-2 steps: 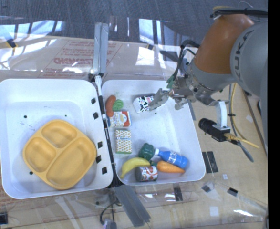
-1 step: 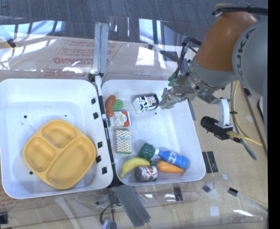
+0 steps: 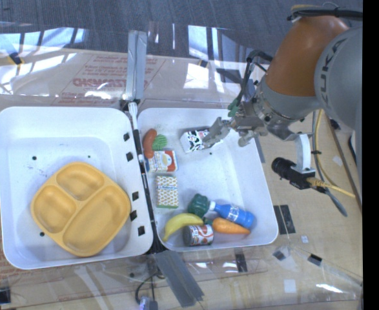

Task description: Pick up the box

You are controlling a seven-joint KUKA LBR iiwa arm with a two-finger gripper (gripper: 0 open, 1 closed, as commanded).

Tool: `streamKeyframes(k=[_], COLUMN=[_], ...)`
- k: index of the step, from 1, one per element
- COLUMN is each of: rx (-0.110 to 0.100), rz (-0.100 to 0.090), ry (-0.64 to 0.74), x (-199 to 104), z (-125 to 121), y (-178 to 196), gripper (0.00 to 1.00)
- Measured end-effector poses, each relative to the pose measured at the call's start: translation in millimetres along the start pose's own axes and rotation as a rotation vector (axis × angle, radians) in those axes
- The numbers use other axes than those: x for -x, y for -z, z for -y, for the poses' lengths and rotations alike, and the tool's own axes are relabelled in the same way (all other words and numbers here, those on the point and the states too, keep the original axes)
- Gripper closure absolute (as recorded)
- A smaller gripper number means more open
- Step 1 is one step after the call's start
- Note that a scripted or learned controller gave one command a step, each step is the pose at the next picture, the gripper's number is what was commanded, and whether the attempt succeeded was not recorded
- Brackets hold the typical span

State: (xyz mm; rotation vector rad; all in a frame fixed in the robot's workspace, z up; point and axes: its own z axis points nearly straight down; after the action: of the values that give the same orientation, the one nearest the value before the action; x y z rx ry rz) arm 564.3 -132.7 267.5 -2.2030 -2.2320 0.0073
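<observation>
Grey arm w/ orange band reached in from the right, over the far right corner of the right-hand shallow white bin (image 3: pixel 266 192). Its gripper (image 3: pixel 226 132) sat low just beside a small black-and-white cow-patterned carton (image 3: pixel 194 141), on the carton's right; looked touching or nearly so, couldn't tell which. Nothing was seen held. Open or closed: couldn't tell from this angle, the wrist body covered too much.

Box-shaped things, all in the right bin:
- the carton, near the far wall, approx. mid-bin.
- small red-and-white box (image 3: pixel 164 161), by the left wall, lying flat.
- pale checked box (image 3: pixel 167 191), just in front of the red-and-white one, also by the left wall.

Both boxes lay well apart from the gripper, resting on the bin floor.

Other items in the right bin: an orange-red sausage-like piece w/ a green bit beside it (image 3: pixel 152 141) in the far left corner; a yellow banana (image 3: pixel 179 223), a red-labelled tin can (image 3: pixel 198 235), a green lumpy item (image 3: pixel 199 205), a blue bottle (image 3: pixel 234 215) and an orange carrot (image 3: pixel 231 227) bunched along the near wall.

Left-hand white bin (image 3: pixel 21 128) held a yellow divided plate (image 3: pixel 79 208), three compartments, sitting toward the near side.
</observation>
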Motion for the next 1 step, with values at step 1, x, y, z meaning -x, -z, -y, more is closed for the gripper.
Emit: streamKeyframes(k=[1], rx=[0.002], rz=[0.001], ry=[0.083], x=[-66.2], z=[-10.7], y=[-76.9], gripper=[0.0])
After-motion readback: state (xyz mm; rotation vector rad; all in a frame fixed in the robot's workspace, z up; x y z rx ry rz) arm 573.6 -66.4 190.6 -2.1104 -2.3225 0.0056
